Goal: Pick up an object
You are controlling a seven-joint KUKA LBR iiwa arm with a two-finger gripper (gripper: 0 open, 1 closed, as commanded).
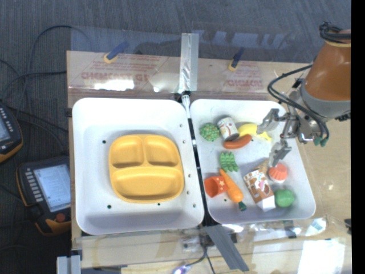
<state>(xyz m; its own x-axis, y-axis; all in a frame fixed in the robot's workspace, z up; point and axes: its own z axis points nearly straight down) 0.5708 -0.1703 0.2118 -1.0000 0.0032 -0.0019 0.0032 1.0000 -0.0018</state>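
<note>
Just below the spread pincer [275,135], a red tomato [278,173].

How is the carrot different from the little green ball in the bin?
The carrot is orange with a dark green tip; the green ball is green all over. The carrot is long and thin and lies at a slant; the ball is round. The carrot sits nearer the middle of the right bin, beside an orange cup; the ball is close to the bin's front right corner. Both rest loose on the bin floor.
</note>
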